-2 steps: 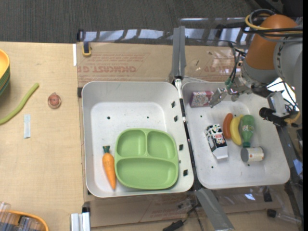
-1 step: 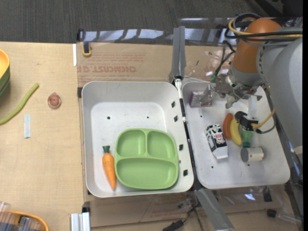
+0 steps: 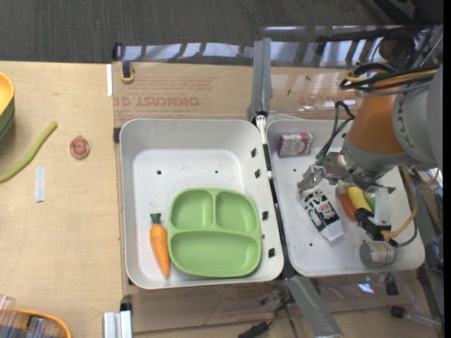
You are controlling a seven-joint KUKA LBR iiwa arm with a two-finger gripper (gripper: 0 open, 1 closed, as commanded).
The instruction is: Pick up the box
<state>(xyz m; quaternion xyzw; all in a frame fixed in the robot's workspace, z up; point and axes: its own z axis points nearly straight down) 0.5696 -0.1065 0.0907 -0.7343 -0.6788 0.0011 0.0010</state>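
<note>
**Two bins, two boxes, arm low over the right one**

While the arm [image 3: 394, 129] reaches in from the right, its gripper [image 3: 315, 178] sits low in the right bin [image 3: 296, 248], just above a black-and-white box [image 3: 323, 212] that lies flat and slanted on the bin floor. Whether the gripper is open or closed cannot be told, since its tip is small and blurs into the wrist hardware. No item can be seen held by it.

Two white bins stand side by side on the worktop [image 3: 56, 259]. One pink box [image 3: 294, 144] lies near the far wall of the right bin, apart from the gripper. Beside the black-and-white box lie an orange and yellow item [image 3: 356, 201], partly under the arm, and one grey can [image 3: 378, 253] at the near right corner.

Inside the left bin [image 3: 137, 153] are one green plate [image 3: 214, 232] with three compartments and one carrot [image 3: 159, 243] just left of it.

On the bare worktop to the left lie one green bean [image 3: 29, 153], one small pink item [image 3: 79, 147] and one pale strip [image 3: 40, 184]. A yellow bowl [image 3: 4, 108] is cut off by the left edge.
</note>
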